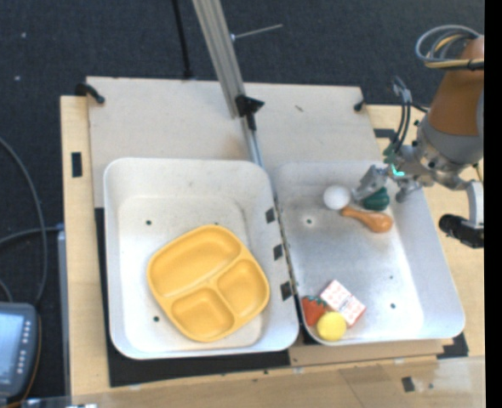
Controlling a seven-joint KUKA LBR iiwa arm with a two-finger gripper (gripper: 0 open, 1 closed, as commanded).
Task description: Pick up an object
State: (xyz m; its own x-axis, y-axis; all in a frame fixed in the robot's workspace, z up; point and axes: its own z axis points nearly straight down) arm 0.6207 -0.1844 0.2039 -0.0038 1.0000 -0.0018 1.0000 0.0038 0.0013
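Note:
My gripper (387,187) hangs over the back of the right bin (421,253), its two grey fingers spread open. A small dark green object (377,200) lies just below the left finger; I cannot tell whether they touch. Left of it sits a white ball (336,197). A brown wooden piece with a rounded end (370,219) lies just in front of the green object. At the bin's front edge are a yellow ball (332,326), a white box with red marks (343,301) and a red-orange item (311,309).
The left bin (132,194) holds a yellow divided plate (207,281). A slanted metal rail (221,49) rises from between the bins toward the back. The grey arm with its orange band (455,100) enters at the right.

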